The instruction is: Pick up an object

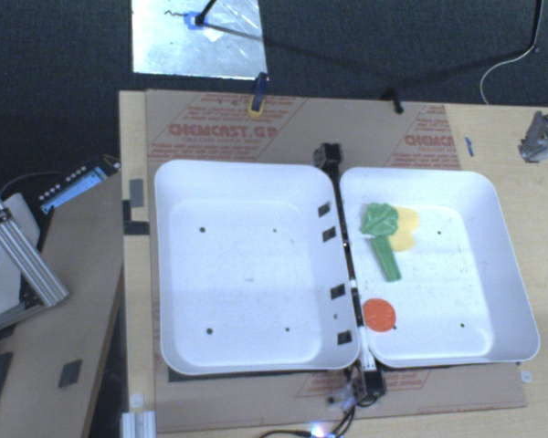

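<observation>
Three objects lie in the right bin (pixel 502 245). A green broccoli-shaped toy (pixel 382 235) rests in the bin's left half, with its stem pointing toward the front. A pale yellow piece (pixel 405 231) lies against the toy's right side and is partly tucked under it. An orange disc (pixel 379 315) sits near the front left corner, close to the divider. My gripper (pixel 541 138) shows as a grey shape at the far right edge, over the bench beyond the right bin's back right corner and well away from all three objects.
The left bin (pixel 247 263) sits beside the right one, joined by a black clipped divider (pixel 347 263). A cardboard sheet (pixel 228 126) lies under both bins. A shiny metal plate (pixel 196 26) and cables lie at the back. An aluminium frame (pixel 18 254) stands at the left.
</observation>
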### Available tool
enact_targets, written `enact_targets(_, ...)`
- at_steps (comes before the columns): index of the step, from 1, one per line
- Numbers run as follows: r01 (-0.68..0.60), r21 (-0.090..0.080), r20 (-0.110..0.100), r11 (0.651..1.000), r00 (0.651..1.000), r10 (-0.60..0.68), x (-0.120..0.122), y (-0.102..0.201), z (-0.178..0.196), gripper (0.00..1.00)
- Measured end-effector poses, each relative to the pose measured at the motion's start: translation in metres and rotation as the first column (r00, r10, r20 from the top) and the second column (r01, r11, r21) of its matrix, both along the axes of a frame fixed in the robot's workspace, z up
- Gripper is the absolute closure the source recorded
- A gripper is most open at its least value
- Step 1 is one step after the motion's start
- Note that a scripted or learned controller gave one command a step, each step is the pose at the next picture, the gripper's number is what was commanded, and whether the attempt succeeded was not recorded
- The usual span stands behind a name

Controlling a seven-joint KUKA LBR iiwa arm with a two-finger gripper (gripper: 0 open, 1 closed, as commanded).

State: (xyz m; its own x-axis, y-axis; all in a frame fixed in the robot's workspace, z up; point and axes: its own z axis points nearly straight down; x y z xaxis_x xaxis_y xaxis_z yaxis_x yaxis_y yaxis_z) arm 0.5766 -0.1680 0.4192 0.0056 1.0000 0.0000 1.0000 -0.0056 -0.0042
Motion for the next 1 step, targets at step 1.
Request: enact_targets(1,-0.013,-0.005,0.018,1.0,1.0,0.014,0.0956,0.0051,0.0624,1.0)
